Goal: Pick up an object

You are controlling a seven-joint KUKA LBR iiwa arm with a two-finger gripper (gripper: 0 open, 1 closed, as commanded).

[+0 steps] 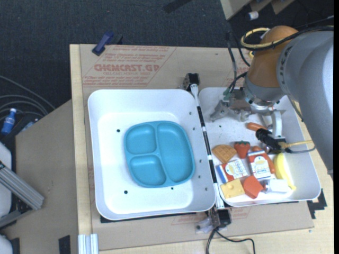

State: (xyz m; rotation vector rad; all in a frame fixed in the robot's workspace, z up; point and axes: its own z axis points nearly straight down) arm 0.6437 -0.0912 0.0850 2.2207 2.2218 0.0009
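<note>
The arm [304,62] is reaching in from the right and is holding the gripper [225,109] over the far, bare part of the right bin [225,132]. Whether the gripper is released or clenched cannot be told. The candidate objects are lying clustered in the near half of that bin, apart from the gripper: a waffle piece [224,152], a red piece [242,148], a printed carton [237,169], a yellow banana [281,168], and an orange-red block [251,187] touching a yellow block [231,190]. A blue divided plate [159,153] is resting centrally in the left bin [100,107].
</note>
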